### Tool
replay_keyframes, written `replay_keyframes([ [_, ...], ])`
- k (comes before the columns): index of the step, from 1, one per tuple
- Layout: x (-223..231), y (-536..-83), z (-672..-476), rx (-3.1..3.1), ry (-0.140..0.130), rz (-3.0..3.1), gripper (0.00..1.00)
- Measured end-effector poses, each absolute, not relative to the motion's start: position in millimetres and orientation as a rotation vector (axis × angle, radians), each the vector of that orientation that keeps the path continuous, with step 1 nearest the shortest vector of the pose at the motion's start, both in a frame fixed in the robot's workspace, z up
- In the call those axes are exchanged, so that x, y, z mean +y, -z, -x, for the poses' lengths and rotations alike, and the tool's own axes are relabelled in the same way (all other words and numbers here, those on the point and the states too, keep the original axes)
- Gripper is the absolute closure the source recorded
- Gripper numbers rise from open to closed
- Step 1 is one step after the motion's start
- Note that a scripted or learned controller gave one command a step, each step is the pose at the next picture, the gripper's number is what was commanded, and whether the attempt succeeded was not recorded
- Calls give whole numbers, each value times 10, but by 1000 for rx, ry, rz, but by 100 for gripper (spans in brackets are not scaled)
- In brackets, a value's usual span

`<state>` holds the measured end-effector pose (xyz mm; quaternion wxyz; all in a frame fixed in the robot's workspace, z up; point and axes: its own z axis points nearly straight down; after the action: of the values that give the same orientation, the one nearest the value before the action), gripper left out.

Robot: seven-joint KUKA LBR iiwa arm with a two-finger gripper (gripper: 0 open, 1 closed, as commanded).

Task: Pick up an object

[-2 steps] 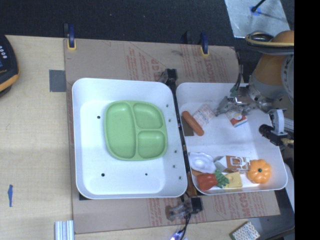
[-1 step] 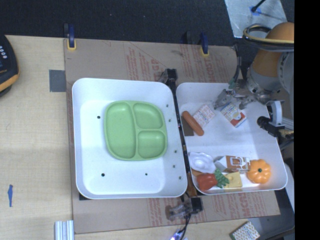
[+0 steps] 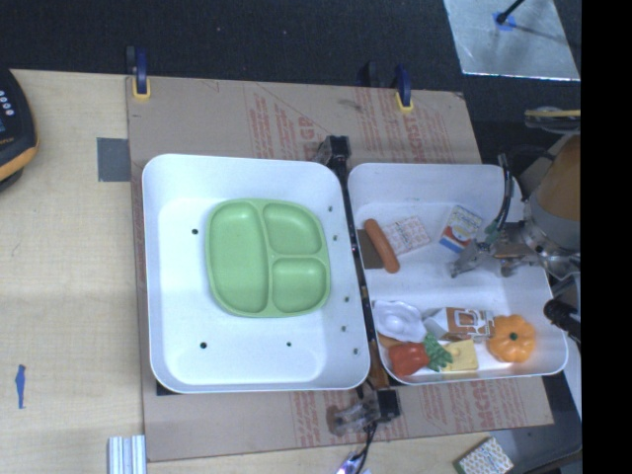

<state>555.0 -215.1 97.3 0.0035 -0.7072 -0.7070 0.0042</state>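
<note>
- The objects to pick lay in the right bin [image 3: 434,173]: a brown sausage [image 3: 380,245] near its left wall, a printed paper card [image 3: 408,233] just beside the sausage, and a small red, white and blue packet [image 3: 461,227] further right.
- Along that bin's near edge sat a crumpled white piece [image 3: 398,318], a red pepper with a green top [image 3: 409,357], a yellow block [image 3: 462,355], a small brown and white carton [image 3: 467,320] and an orange pumpkin [image 3: 512,338], packed close together.
- The jaws hung low over the right half of that bin, just below the packet; I could not tell whether they stood wide or narrow, and no object showed between them.
- The arm [image 3: 558,191] reached in from the right.
- The left bin [image 3: 158,265] held a green divided plate [image 3: 267,257], lying flat near its middle.
- Both bins rested on a cardboard sheet [image 3: 247,117], clamped at the far edge by two clips [image 3: 139,72], on the pale wooden worktop [image 3: 59,265].
</note>
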Motion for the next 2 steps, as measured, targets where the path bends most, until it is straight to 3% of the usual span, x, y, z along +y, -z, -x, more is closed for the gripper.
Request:
replay_keyframes([
  [1,-1669,-919,-5999,-2233,0,2210,0],
  [2,-2053,-931,-6589,-2231,1,2218,0],
])
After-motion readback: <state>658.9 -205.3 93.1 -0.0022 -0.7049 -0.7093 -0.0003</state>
